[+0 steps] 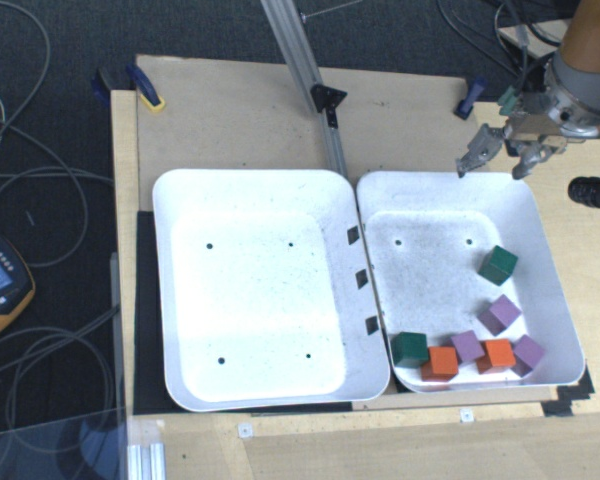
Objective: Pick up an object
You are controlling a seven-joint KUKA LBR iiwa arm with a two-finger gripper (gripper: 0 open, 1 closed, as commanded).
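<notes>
I see my gripper point(495, 164) spread open and holding nothing above the right bin's point(420, 190) far rim; the nearest block, the green cube point(498, 265), sits below the jaws toward the near side, well apart

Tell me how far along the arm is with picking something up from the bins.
Nothing looks done yet: the gripper hangs open above the far rim of the right bin, with nothing between its fingers. All seven blocks lie in that bin, a green block alone and the others clustered at the near edge. Descending, closing on a block and lifting all remain.
</notes>
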